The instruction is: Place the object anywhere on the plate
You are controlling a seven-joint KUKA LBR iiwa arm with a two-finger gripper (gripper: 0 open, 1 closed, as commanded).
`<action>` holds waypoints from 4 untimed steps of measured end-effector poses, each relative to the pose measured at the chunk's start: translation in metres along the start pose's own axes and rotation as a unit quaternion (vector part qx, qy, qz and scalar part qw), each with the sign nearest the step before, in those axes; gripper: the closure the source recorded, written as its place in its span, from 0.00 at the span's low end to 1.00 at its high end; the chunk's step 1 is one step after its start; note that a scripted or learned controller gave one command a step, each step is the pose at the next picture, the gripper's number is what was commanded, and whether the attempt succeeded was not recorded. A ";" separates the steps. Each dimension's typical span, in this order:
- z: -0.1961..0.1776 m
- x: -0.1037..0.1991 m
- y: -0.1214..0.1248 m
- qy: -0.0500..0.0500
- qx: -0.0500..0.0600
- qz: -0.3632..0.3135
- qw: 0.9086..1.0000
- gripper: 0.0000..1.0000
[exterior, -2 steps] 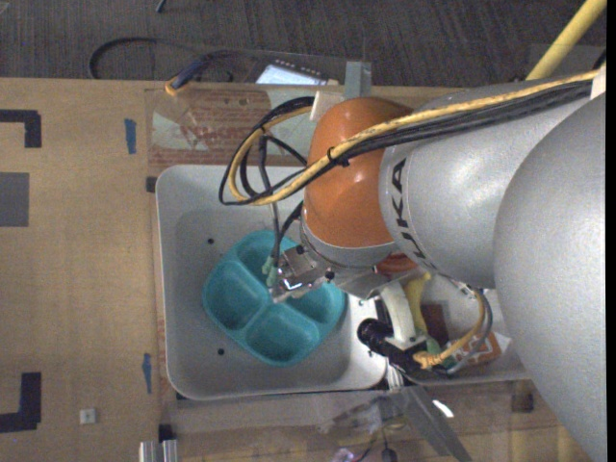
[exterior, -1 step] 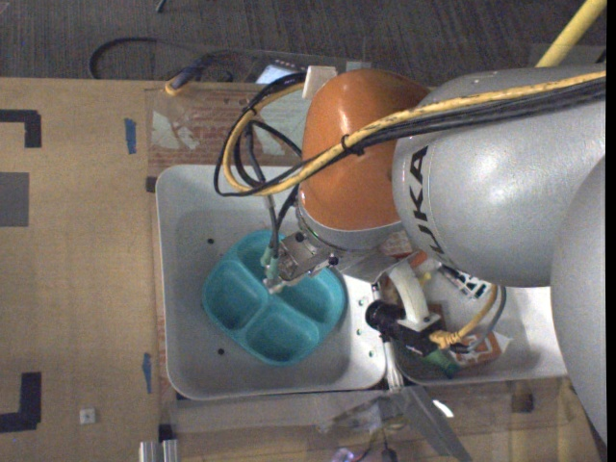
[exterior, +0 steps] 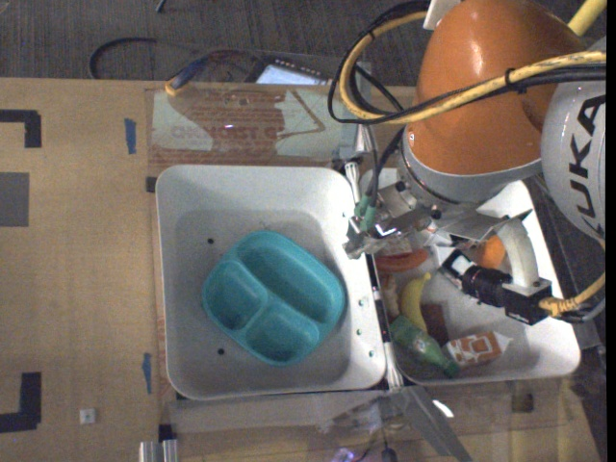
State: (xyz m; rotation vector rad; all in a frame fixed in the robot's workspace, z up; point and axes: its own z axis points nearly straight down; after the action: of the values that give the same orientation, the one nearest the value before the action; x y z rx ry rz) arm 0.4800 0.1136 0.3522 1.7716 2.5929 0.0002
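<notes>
The teal plate (exterior: 274, 297), moulded into three compartments, lies in the left bin (exterior: 183, 200), a little toward that bin's near right part, with bare white floor around it. The right bin (exterior: 563, 349) holds a crowd of small things: a yellow banana (exterior: 414, 299) standing roughly on end near the wall between the bins, a green bottle (exterior: 423, 346) lying slanted at the near edge, a small white and orange carton (exterior: 475, 347) just beside the bottle, a dark brown piece between banana and carton, and an orange thing (exterior: 493, 251) half covered by arm hardware. Which of these is the object to be moved cannot be told.

The arm's orange band and grey wrist fill the space above the right bin and cover its far half. The hand (exterior: 377, 229) hangs at the dividing wall between the bins, over a reddish orange thing (exterior: 404, 257) that is mostly hidden beneath it. Whether the hand is grasping anything or released cannot be told, since the wrist and metal brackets mask it.

Yellow and black cables loop over the arm. Beyond the bins, on the brown bench (exterior: 77, 210), lie a clear sheet and blue tape marks.
</notes>
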 end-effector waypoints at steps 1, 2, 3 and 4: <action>-0.083 0.035 0.013 0.000 0.000 -0.010 1.000 1.00; -0.056 0.067 0.053 0.001 0.001 -0.129 0.992 1.00; 0.115 0.081 0.062 0.001 0.000 -0.244 0.970 1.00; -0.004 0.054 0.071 0.000 -0.001 -0.134 0.991 1.00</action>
State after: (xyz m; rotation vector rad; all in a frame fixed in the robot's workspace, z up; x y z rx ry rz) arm 0.5265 0.1893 0.3563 1.4069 2.8062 0.0028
